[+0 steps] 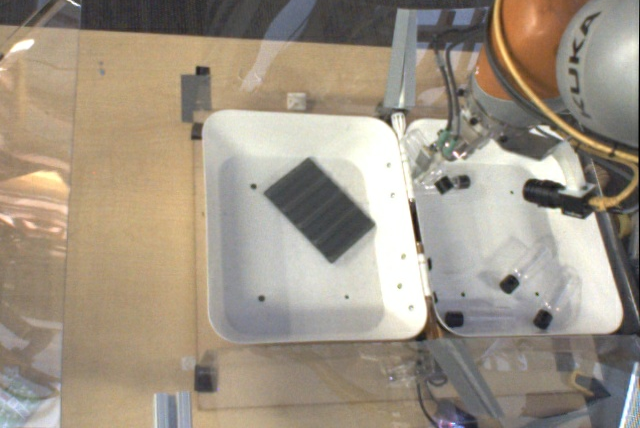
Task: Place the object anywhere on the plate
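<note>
Clear plastic tubes with black caps lie in the right white bin. I count four caps, two bins and one dark grey ribbed square plate, which sits flat in the left white bin. The grey arm bends over the right bin's far left corner with its gripper low near one tube, and I cannot tell whether it is parted or closed.

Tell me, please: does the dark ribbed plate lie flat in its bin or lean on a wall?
Flat. The dark plate rests on the floor of the left bin, turned diagonally, with white floor visible all around it; no edge touches a wall.
</note>
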You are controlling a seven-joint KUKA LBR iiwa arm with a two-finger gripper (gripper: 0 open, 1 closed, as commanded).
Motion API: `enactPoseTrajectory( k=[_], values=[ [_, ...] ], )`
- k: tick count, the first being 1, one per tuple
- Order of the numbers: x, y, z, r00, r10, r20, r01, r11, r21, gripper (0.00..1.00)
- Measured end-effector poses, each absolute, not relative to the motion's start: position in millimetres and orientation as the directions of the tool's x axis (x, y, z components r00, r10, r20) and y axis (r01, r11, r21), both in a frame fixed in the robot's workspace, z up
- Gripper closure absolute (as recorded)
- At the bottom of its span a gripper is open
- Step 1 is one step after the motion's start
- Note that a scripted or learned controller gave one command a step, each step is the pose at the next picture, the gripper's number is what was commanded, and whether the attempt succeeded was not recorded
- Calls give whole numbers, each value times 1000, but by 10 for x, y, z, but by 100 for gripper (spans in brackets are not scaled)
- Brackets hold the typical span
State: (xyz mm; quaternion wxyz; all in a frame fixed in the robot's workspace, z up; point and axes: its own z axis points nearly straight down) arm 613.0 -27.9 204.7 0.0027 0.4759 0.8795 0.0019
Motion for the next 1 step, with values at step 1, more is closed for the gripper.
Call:
enactPoseTrajectory(
  k=[1],
  values=[
    [5771,-186,1849,-677,736,-3,736,677,6,100]
  ],
)
